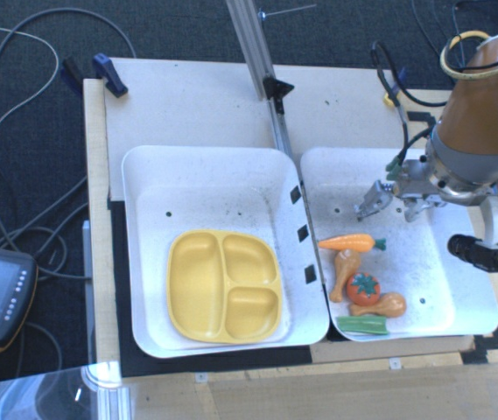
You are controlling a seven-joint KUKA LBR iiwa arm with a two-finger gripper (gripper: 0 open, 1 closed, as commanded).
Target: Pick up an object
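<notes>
In the left bin [143,182] we see a yellow divided tray [225,284] lying flat, untouched. Moving right, the toy food sits bunched at the near side of the right bin [336,178]: a carrot [347,243], beneath it a tan drumstick-like piece [344,271], a red tomato [363,288] resting on a tan squash-like piece [391,304], and a green pod [361,325] at the bin's near rim. The pincer [373,201] hangs above the bin floor, a little beyond the carrot, with nothing between its fingers; we cannot tell whether they are apart or together. We judge the pick not yet made: choosing a piece, descending, closing and lifting all remain.
</notes>
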